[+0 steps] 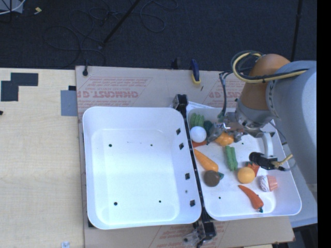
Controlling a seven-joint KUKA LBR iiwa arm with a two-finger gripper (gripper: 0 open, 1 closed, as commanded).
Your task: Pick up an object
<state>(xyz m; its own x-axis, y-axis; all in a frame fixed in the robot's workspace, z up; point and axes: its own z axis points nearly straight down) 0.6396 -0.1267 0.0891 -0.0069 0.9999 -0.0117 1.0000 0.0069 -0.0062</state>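
Camera view: we log the jaws [227, 129] low in the right bin [282, 203], at its far end; whether they are released or clenched we cannot tell. Directly beneath them lies a small orange-yellow piece [224, 139], touching or nearly so. Just left of them sit a white ball [198, 134] and green vegetables [197, 120]. Nearer the camera than the jaws we list a green cucumber [231, 158], a carrot [206, 160], a brown round item [211, 178], an orange ball [246, 175] and a red pepper [251, 196]. The left bin [93, 164] lies well to their left.
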